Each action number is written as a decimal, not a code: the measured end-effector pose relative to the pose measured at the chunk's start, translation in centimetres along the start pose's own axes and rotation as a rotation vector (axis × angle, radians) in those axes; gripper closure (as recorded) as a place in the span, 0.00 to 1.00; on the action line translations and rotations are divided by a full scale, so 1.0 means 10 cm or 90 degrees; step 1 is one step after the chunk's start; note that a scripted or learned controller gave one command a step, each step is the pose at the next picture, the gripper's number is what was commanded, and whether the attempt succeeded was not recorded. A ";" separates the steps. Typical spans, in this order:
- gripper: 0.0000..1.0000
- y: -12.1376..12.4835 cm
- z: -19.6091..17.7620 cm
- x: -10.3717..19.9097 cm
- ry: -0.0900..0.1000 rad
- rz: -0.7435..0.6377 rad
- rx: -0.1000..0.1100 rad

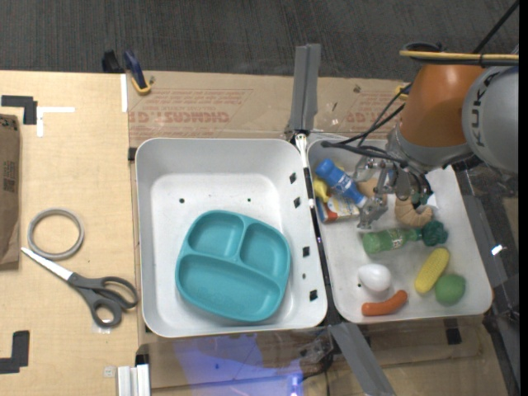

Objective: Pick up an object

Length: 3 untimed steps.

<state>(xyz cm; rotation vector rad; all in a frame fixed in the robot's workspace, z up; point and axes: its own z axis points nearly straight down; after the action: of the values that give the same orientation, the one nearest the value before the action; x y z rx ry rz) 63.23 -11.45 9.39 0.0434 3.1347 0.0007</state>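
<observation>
Green bottle [391,239] lies on its side in the right bin [466,299], just below my gripper [381,198]. My fingers hang over it, and honestly I can't tell if they're spread or closed. My wrist hides part of a tan thing [412,214]. Blue bottle [340,181] sits left, white egg [375,278], carrot [384,303], corn [432,270] lower down.

White letters reading "KUKA" run along the grey arm [493,114] at the right edge, and faint red print, upside down and too small to make out, crosses the cardboard sheet [210,110] lying behind the bins on the counter.
</observation>
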 end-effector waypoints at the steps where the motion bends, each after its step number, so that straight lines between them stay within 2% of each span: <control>1: 0.00 0.02 0.01 0.18 0.002 0.029 0.000; 2: 0.00 0.16 0.01 0.61 0.003 0.091 0.001; 3: 0.00 -0.35 0.01 -0.07 0.001 0.166 0.001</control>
<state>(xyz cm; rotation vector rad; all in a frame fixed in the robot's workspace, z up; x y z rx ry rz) 63.86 -14.96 9.34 0.4518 3.1033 -0.0010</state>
